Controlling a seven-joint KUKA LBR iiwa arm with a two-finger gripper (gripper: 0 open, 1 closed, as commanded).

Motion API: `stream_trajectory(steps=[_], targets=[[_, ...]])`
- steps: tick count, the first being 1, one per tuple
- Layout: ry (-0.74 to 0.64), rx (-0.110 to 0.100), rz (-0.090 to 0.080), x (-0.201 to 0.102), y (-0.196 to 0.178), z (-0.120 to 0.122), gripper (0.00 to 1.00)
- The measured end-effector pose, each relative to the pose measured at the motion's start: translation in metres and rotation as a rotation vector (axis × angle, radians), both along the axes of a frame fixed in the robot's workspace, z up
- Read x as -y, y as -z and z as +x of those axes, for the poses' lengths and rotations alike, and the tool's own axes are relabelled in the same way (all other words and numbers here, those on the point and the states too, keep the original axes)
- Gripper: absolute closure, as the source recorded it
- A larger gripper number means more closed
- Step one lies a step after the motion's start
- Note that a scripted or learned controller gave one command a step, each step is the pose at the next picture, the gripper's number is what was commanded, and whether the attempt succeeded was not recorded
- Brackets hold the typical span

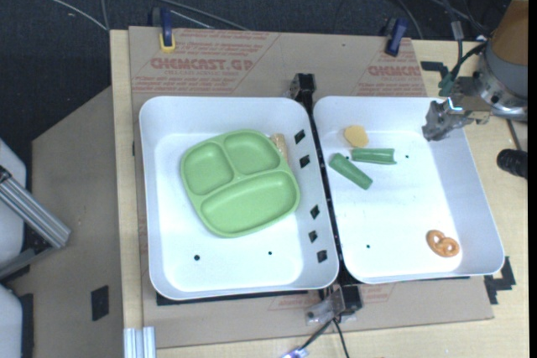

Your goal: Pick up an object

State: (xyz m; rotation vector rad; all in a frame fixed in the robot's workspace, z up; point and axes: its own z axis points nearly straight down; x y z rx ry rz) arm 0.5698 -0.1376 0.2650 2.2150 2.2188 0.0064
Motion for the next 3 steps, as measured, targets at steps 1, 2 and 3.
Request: stream_trajectory(steps=[1, 2, 3], targets=[[-0.004, -0.010, 0.005, -0.052, 0.016, 0.000, 1.00], [-0.005, -0.007, 0.005, -0.107, 0.014, 0.006, 1.00], [-0.005, -0.008, 0.004, -0.170, 0.016, 0.008, 1.00]])
